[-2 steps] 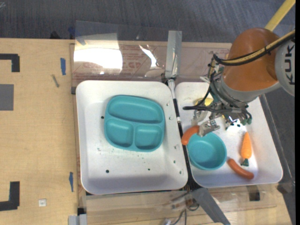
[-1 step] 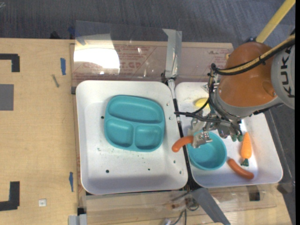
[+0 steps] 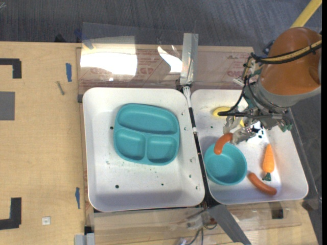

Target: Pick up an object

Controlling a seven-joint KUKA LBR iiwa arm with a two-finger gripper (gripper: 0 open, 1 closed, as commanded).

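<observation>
Pale wooden bench (image 3: 36, 152) on dark grey carpet (image 3: 153, 4), with clear plastic sheet (image 3: 127, 60) behind

One camera sits fixed above the tabletop (image 3: 36, 152) and looks down at a slant. It stands far enough off to take in both bins whole: the left bin (image 3: 97, 188) lies near the middle of the frame, the right bin (image 3: 291, 188) toward the right side. Dark floor runs along the top, so the lens seems tipped toward the far edge. The arm (image 3: 291, 60) enters from the right, close under the camera and large.
</observation>
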